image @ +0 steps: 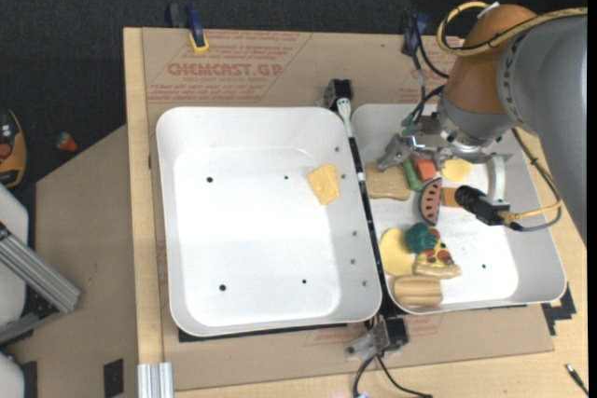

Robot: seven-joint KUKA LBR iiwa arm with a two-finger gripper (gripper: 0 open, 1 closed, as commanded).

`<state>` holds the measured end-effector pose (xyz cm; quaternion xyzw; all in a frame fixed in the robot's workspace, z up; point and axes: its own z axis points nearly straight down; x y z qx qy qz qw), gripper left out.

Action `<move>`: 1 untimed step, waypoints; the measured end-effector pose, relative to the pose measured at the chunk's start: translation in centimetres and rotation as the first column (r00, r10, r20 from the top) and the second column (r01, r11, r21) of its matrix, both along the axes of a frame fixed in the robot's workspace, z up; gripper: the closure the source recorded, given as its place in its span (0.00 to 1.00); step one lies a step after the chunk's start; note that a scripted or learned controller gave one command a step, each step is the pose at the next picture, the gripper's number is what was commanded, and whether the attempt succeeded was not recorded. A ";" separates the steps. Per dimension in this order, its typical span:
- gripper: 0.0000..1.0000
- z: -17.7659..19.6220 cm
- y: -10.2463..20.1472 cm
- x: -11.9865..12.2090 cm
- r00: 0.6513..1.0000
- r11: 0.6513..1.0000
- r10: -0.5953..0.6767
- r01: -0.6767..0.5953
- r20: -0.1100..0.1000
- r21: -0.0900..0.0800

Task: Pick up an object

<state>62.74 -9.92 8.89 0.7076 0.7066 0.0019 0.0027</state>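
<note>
My gripper [407, 154] hangs low over the back left part of the right bin [522, 270], open, with nothing seen between its fingers. Just under and beside it lie a green and orange carrot-like piece [417, 170], a tan bread slice [388, 185] and a watermelon slice [431, 199]. A pale yellow piece [457, 170] sits to the right of the gripper. Nearer the front are a yellow disc [395, 251], a teal item [423, 239], a pizza-like slice [437, 264] and a bread roll [417, 292]. A yellow cheese wedge [324, 184] lies alone in the left bin [242, 228].
The grey arm with its orange band [480, 75] comes in from the upper right and covers the right bin's back edge. A black part with a cable [478, 203] hangs over the bin's middle. A ridge [364, 210] divides the two bins.
</note>
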 end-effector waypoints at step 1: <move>1.00 1.1 -0.2 0.2 1.000 1.000 0.001 -0.001 0.007 -0.005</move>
